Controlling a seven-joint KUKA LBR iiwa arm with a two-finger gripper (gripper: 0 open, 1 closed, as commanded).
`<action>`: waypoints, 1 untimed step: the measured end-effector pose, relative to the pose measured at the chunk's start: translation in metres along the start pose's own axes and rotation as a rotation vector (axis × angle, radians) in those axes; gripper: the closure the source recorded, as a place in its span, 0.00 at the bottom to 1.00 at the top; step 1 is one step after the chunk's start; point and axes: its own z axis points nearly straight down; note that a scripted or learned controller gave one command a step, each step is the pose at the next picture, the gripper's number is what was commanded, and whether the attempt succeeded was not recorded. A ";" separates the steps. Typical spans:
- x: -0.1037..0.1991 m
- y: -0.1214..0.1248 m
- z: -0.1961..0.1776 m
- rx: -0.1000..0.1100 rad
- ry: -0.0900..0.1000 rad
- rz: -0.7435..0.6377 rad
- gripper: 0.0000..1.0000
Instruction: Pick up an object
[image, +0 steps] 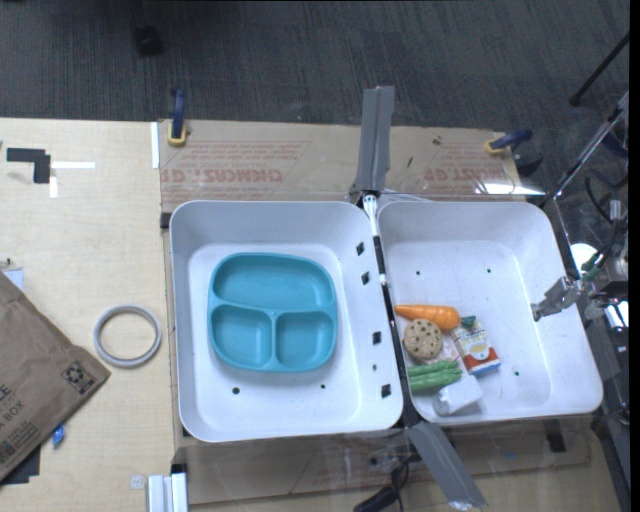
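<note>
Little of the robot shows, and all of it sits at the right edge of the camera view. A small metal end piece (552, 299) is pale grey and shiny, narrow and angular, with a pointed tip; whether its jaws are parted cannot be told. Behind it comes a cluster of darker parts (600, 290), grey and black, too small and blurred to sort out. A tiny green spot (598, 262) glints there. Thin dark cables (598, 140) and rods run above. No markings or screws can be made out.
</note>
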 end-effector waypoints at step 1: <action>0.051 -0.003 0.098 0.001 0.001 -0.032 0.00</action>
